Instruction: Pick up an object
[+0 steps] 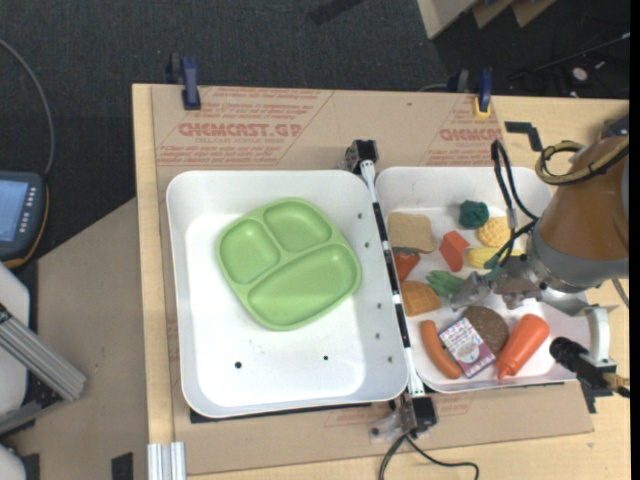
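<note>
Green plastic, a three-part plate [288, 264], lies alone in the left bin [200, 358], slewed on the white floor. The right bin [420, 183] holds the toy food: a bread slice [411, 231], a dark green piece [473, 211], corn [492, 232], an orange-red block [453, 249], a hot dog [440, 349], a small printed box [463, 342], a brown disc [487, 321] and a carrot [522, 344].

The arm comes in from the right over that bin, and the tool [490, 286] sits low near its middle, among the food. Whether its fingers are open or closed I cannot tell; they are dark and blur into the pieces below, and nothing can be seen held between them.

The nearest pieces lie just to the tool's near side: the brown disc, and beside it the carrot, whose long axis runs slantwise, tip toward the bin's near rim. Corn sits just on the far side. My guess is the pick is aimed at one of these, with crowding the main risk.
</note>
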Action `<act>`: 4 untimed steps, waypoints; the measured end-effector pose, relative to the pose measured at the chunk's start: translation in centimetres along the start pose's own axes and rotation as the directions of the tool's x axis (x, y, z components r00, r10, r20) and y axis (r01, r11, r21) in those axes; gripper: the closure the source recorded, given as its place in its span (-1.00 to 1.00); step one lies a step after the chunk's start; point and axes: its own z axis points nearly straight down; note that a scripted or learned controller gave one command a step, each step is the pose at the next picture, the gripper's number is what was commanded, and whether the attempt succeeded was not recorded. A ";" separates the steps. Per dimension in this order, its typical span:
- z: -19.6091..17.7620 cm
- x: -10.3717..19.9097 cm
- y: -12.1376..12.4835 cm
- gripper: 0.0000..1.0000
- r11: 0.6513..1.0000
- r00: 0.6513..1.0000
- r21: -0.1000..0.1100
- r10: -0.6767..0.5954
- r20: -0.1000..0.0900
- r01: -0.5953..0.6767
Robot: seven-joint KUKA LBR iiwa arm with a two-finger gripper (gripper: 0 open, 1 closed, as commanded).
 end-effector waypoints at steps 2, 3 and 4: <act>3.1 -1.2 9.7 -1.00 1.000 1.000 -0.020 -0.004 0.008 0.004; 3.3 -3.9 16.3 -1.00 1.000 1.000 0.010 -0.001 -0.002 0.001; 3.3 0.1 16.4 -1.00 1.000 1.000 0.016 0.003 0.010 -0.003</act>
